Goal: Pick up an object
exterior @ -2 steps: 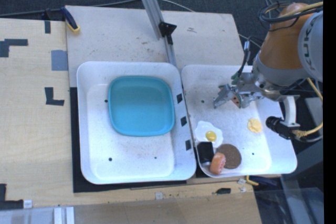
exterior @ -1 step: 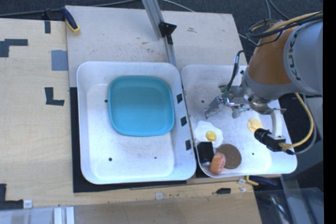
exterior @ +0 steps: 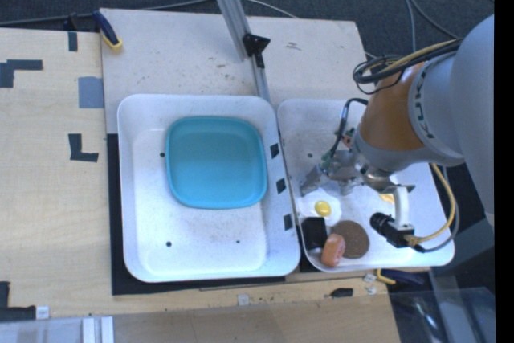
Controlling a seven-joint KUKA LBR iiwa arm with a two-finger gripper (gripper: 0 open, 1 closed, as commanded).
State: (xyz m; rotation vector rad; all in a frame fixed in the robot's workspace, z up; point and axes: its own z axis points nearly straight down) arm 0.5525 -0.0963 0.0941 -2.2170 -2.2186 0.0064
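My gripper (exterior: 328,179) hangs low over the middle of the right bin (exterior: 301,120), reaching in from the right under the orange band of the arm. Just below it lies a white fried-egg toy with a yellow yolk (exterior: 323,210). Nearer the bin's front edge sit a small black block (exterior: 312,231), a round brown disc (exterior: 352,238) and an orange-red piece (exterior: 332,251), all close together. I see nothing held in the gripper.
A square blue plate (exterior: 215,161) lies in the left bin (exterior: 140,197). A grey metal post (exterior: 233,4) slants up from between the bins. Cables loop off the arm at the right, with a black fitting (exterior: 389,229) above the right bin's front corner.
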